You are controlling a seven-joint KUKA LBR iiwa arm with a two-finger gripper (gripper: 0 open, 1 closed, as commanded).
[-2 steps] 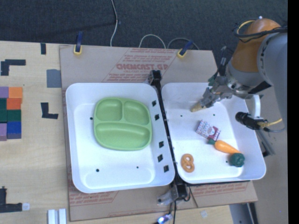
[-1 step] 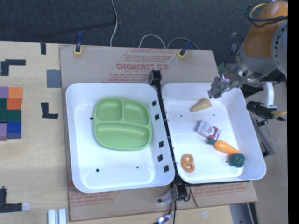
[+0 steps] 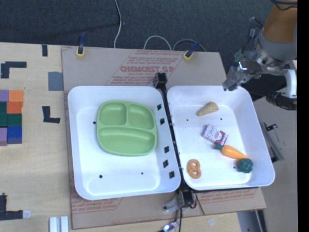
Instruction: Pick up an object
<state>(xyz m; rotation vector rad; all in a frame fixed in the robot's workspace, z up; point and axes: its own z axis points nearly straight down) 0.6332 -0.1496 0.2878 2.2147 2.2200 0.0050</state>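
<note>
Camera view: your gripper (image 3: pixel 231 82) hangs over the right bin's (image 3: pixel 258 129) far right corner, well apart from the cone (image 3: pixel 207 108), packet (image 3: pixel 214 135), carrot (image 3: pixel 233 152) and pretzel (image 3: pixel 193 168); jaws can't be told. Risk: descending here strikes the rim, grabbing nothing

**Even overhead light, kinda soft picture**

Lighting here is flat and fairly bright, looks like it comes from above. The two white bins (image 3: pixel 77 144) are the brightest thing going, close to blown out on the floors, with just faint grey shading along the inner walls. Shadows are short and soft, tucked right under the green plate (image 3: pixel 127 128) and the small toys. No hard glare spots. The dark backdrop up top goes murky. Overall sharpness is meh, low-res, and the arm (image 3: pixel 280 23) at the right looks a bit smeared.
</note>
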